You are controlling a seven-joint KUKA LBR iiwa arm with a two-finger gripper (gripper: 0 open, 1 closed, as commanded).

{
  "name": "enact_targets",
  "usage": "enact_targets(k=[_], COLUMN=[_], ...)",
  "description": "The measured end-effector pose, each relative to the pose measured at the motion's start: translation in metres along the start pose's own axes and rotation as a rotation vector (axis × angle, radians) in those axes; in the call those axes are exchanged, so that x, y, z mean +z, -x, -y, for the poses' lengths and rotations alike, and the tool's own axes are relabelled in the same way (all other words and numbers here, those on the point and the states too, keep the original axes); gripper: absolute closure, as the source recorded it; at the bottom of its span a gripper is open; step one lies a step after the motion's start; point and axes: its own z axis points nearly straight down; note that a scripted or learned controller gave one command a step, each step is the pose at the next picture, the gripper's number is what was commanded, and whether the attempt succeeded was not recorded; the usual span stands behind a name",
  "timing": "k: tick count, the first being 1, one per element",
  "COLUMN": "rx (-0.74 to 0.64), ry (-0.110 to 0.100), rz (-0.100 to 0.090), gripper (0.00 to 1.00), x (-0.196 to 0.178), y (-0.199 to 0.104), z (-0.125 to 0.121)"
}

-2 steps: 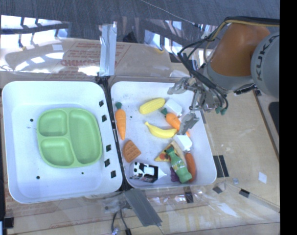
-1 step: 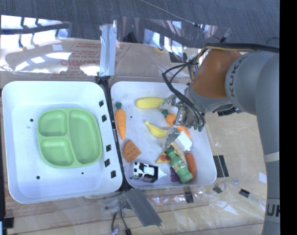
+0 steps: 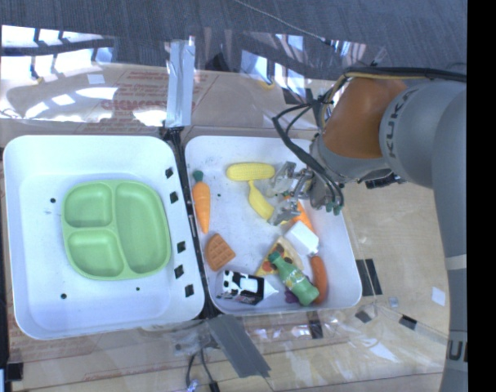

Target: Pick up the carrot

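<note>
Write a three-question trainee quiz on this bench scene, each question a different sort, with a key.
1. True or false: the carrot lies in the same bin as the green plate.
2. Multiple choice: the end effector hangs nearest to A) the carrot, B) the yellow corn, C) the cow toy.
3. Fill in: the carrot lies along the ____ wall of the right bin.

Key: 1. False; the plate sits in the left bin, the carrot in the right one. 2. B. 3. Left, beside the divider between the bins.
</note>
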Motion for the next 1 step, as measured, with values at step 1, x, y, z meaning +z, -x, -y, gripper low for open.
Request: enact_targets(k=[1], rx=[0.33], ry=[0.0], rz=[0.0], gripper=[1.0], x=[-0.0396], y=[-0.0197], z=[0.0081])
